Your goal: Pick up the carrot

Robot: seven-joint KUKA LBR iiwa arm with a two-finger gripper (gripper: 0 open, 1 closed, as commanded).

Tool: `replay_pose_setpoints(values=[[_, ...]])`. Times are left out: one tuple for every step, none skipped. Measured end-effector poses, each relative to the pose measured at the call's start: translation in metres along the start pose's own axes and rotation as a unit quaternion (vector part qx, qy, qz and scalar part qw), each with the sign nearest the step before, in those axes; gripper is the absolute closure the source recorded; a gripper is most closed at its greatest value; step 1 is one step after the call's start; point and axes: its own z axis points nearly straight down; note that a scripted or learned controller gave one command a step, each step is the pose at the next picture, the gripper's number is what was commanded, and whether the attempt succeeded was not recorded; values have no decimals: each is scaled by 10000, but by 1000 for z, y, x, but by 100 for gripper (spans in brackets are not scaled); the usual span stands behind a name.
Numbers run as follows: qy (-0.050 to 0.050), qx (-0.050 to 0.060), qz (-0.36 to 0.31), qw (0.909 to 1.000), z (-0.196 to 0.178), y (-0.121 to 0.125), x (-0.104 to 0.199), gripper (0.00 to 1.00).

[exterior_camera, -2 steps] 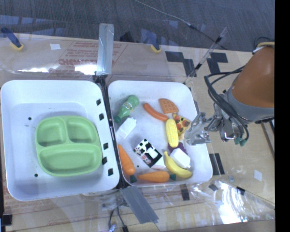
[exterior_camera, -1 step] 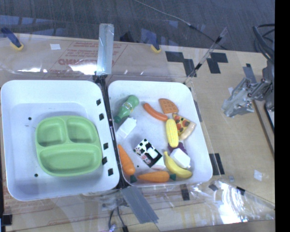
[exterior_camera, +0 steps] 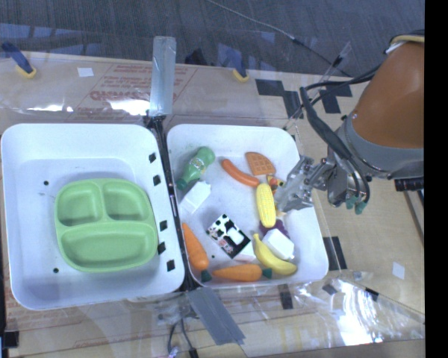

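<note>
Nearest, a carrot (exterior_camera: pixel 239 273) lies along the right bin's (exterior_camera: pixel 310 233) front wall, a second carrot (exterior_camera: pixel 195 247) angled beside it; neither is lifted. Further back, the pincer (exterior_camera: pixel 297 189) hangs over the bin's right rim; whether it is open I cannot tell. The pick seems not yet done.

Faint reddish lettering runs across the clear plastic sheet (exterior_camera: pixel 123 88) taped to the worktop in the upper left of the frame, above the left bin, but it is too blurred to read. A small black-and-white patterned card (exterior_camera: pixel 228 236) lies in the right bin; its marks form no readable word.
</note>
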Motion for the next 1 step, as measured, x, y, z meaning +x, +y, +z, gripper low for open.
replay_pose_setpoints(values=[[-1, 3, 660, 9978, 74, -6, -2, 100]])
